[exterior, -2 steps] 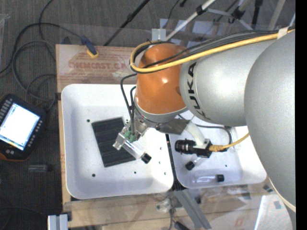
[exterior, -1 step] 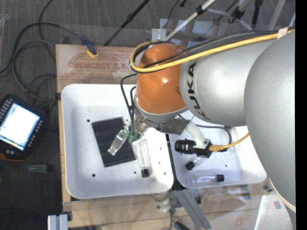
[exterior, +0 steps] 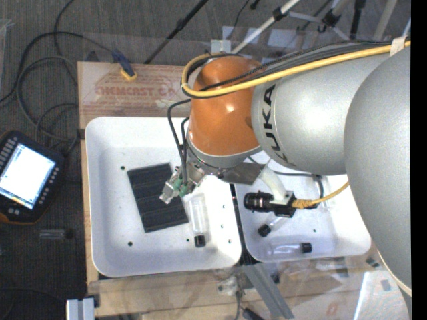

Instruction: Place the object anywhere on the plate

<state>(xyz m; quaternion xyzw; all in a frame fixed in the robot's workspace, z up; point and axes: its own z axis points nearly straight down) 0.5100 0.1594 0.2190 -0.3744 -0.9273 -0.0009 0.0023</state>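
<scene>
The plate (exterior: 155, 199) is a black ribbed rectangle lying flat in the left bin (exterior: 107, 179). My gripper (exterior: 173, 189) hangs over the plate's right edge, under the orange wrist band, with a small green bit at its tip. A clear tube with a black cap (exterior: 198, 220) lies just right of the plate, its upper end close to the gripper and its cap pointing at the bin's front. Whether the gripper touches the tube is hidden by the wrist.
In the right bin (exterior: 347, 242) lie a second clear tube with a black cap (exterior: 288, 249) near the front wall and a small black piece (exterior: 264, 231). The arm covers most of that bin's back half.
</scene>
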